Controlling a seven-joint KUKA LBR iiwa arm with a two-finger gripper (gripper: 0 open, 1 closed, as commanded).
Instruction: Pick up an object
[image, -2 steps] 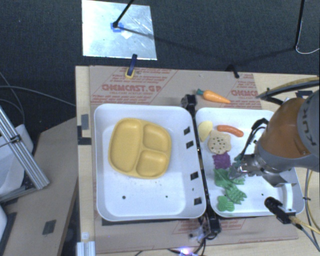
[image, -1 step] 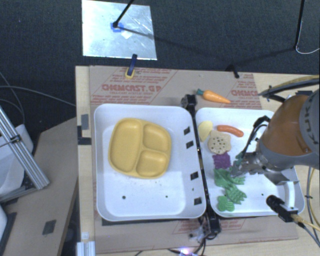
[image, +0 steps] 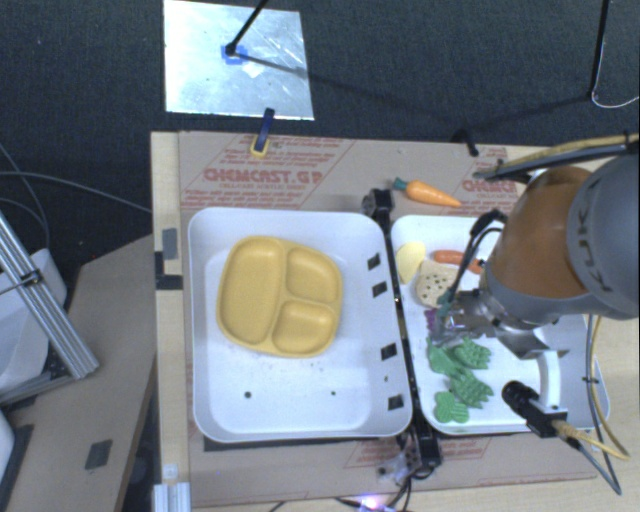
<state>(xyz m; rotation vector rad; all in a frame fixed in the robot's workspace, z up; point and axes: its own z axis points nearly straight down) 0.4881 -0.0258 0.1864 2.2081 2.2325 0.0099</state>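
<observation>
The right bin (image: 490, 425) holds several small toy foods: green leafy pieces (image: 460, 375), a cheese wedge with holes (image: 432, 285), a pale yellow piece (image: 409, 261), a purple bit (image: 433, 322) and a small red-orange piece (image: 450, 257). My gripper (image: 455, 328) reaches down into this bin from the right, just above the green pieces and beside the purple bit. The arm's bulky grey and orange wrist (image: 545, 255) covers much of the bin's right half. The fingertips sit low among the items.
The left bin (image: 290, 405) carries a yellow three-compartment plate (image: 280, 295). A toy carrot (image: 428, 193) lies on the cardboard behind the right bin. A black divider with clips (image: 392, 300) runs between the bins. A metal sheet (image: 238, 60) lies at the back.
</observation>
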